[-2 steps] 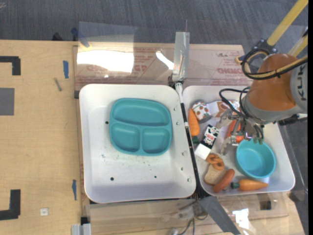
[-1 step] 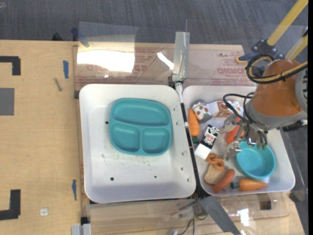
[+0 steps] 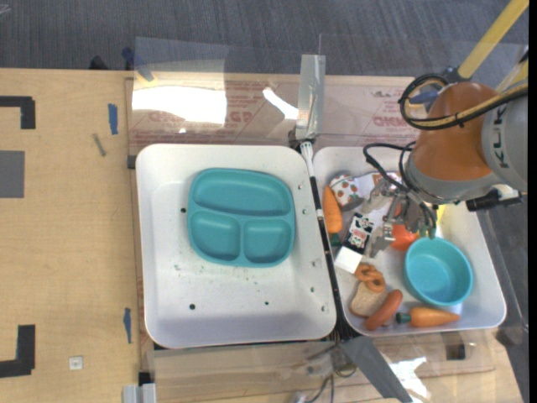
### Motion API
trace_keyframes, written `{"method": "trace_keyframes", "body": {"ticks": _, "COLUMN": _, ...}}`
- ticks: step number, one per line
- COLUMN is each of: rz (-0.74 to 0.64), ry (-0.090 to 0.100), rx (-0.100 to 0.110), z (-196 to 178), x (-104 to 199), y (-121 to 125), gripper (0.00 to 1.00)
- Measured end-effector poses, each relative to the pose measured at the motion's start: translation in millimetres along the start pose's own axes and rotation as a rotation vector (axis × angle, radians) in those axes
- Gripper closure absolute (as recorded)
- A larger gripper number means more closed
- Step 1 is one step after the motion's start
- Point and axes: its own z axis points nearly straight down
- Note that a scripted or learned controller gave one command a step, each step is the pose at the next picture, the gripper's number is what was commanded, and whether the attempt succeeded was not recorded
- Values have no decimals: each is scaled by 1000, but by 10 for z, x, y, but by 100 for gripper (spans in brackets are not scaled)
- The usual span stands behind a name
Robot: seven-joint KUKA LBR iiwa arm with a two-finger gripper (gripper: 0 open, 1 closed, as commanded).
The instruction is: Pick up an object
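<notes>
I've got the arm [image 3: 457,137] reaching in from the right, orange band over the right bin's [image 3: 491,296] far half. Claw [image 3: 394,225] is down inside that bin, approx mid-bin, just left of the teal bowl [image 3: 437,273]. Can't tell if it's released or clenched – too much clutter and cable around the tip, and I see nothing clearly between its tips.

Right bin is crowded: a small orange-red piece [image 3: 404,239] touching the claw's near side, a black-and-white patterned block [image 3: 360,230] just left of it, an orange carrot-like piece [image 3: 333,211] along the bin's left wall, a white block [image 3: 347,260] near that wall, a tan chunk [image 3: 366,299] and a red sausage-like piece [image 3: 384,309] toward the near edge, another carrot [image 3: 434,316] at the near wall below the bowl. Little free room w/ items on every side of the claw.

Left bin [image 3: 159,250] holds just a teal divided plate [image 3: 242,217], set toward its far half; near half is open floor.
</notes>
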Motion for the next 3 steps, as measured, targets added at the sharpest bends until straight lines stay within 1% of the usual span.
{"method": "trace_keyframes", "body": {"ticks": 1, "rz": -21, "ry": 64, "rx": 7, "z": -11, "x": -523, "y": 58, "gripper": 0}}
{"method": "trace_keyframes", "body": {"ticks": 2, "rz": 100, "ry": 3, "rx": 2, "z": -4, "x": -52, "y": -487, "gripper": 0}}
{"method": "trace_keyframes", "body": {"ticks": 3, "rz": 197, "ry": 1, "rx": 0, "z": -10, "x": 296, "y": -573, "gripper": 0}}
